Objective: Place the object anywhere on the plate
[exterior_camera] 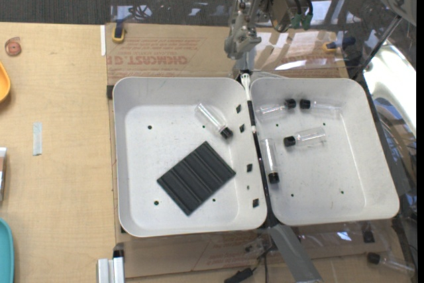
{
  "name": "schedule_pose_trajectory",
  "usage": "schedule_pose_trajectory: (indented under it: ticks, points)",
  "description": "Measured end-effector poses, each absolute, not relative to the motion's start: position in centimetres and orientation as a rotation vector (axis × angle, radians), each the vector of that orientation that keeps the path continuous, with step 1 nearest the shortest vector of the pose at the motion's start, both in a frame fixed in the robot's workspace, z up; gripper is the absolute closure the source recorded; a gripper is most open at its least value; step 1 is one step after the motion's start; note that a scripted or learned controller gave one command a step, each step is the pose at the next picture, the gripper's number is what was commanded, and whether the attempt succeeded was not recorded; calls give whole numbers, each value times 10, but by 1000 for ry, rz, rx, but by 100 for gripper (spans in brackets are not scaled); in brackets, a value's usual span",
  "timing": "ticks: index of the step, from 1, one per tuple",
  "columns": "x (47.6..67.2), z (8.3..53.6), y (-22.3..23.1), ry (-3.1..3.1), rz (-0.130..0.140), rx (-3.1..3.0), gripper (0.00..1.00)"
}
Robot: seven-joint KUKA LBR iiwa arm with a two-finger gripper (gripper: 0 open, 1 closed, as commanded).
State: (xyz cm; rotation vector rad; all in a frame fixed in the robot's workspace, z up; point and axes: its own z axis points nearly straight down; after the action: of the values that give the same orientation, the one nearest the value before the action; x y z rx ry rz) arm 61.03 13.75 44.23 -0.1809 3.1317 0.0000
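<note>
The claw (240,43) is hanging above the worktop's far edge, just behind where the two bins meet, and I cannot tell its state. One tube (214,120) is lying in the left bin (129,162) near the ribbed black plate (196,177), not on it, so placing is seemingly not yet done

Your ribbed plate (196,177) and one capped tube (213,121) in the left bin (126,162), four tubes (305,139) in the right bin (377,162), gripper (242,43) above centre frame.
</note>
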Motion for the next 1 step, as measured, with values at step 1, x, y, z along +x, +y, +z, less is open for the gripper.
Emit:
schedule_pose_trajectory:
  ticks: [1]
  points:
    - [652,442,121,3065,1,-667,100]
